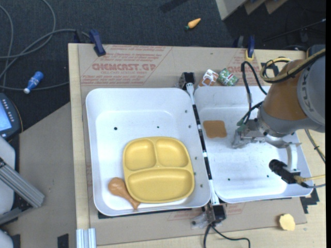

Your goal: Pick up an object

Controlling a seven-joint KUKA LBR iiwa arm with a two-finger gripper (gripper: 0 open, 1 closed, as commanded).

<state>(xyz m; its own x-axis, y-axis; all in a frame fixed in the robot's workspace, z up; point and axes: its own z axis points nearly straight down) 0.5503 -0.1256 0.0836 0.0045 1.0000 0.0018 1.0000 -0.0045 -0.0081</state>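
Yellow chunk [286, 221] on bench; drumstick's [123, 191] handle points lower right.

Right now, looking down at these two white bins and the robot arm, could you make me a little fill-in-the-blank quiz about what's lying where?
1. The yellow divided plate lies in the ____ bin of the view.
2. The brown square piece lies in the right bin, just ____ of the gripper in the view.
3. The chicken drumstick toy touches the plate's lower ____ corner.
4. The small carrot-like toy lies on the dark ____, beyond the bench.

Missing words: left; left; left; floor
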